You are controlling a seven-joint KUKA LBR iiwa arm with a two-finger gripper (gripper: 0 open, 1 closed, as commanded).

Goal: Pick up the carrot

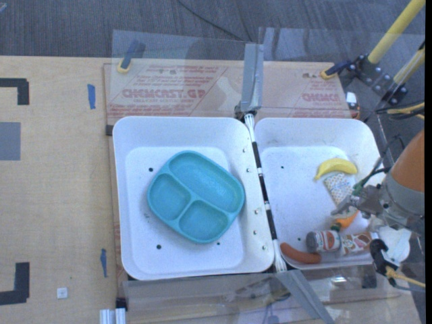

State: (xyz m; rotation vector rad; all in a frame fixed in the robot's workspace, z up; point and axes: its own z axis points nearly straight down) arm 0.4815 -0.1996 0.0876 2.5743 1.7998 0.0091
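A small orange carrot lies near the right bin's right side, at the gripper, whose grip cannot be made out. Around it sit a banana, a bottle and a hot dog sausage. A blue divided plate rests in the left bin.

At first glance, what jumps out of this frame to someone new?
The blue divided plate fills the middle of the left bin. In the right bin, a banana, carrot, bottle and sausage crowd the near right corner, where the gripper hangs beside the carrot.
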